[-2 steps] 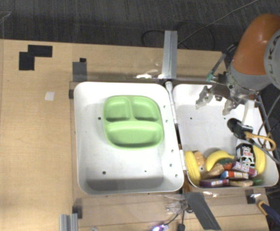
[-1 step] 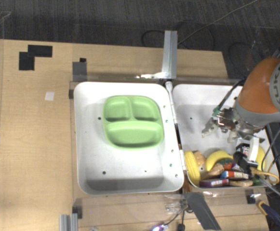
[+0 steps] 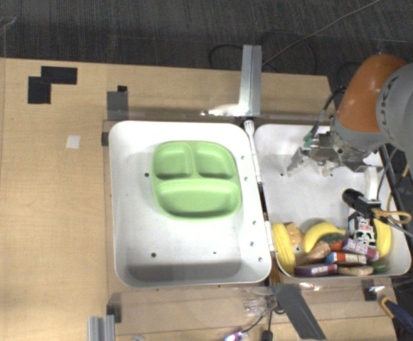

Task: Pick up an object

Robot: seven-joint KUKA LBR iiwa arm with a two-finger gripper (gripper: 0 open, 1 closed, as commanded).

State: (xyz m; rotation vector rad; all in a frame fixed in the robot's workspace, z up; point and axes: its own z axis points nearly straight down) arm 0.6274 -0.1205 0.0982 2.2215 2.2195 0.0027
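- Lower right of frame, near end of the right bin (image 3: 291, 206): a heap of possible picks with corn (image 3: 283, 239), banana (image 3: 323, 231), markers (image 3: 318, 269) and a small printed box (image 3: 363, 236).
- Mid-frame, left bin (image 3: 135, 247): a green plate (image 3: 195, 178), alone.
- Upper right: gripper (image 3: 310, 167) over bare bin floor, fingers spread wide, nothing between them, well apart from the heap.
- Risk, my guess: the heap is jammed against the bin wall, so I'd expect a finger to strike the wall, nip two things, or let the banana slide out.
- The box has print, too small to read.
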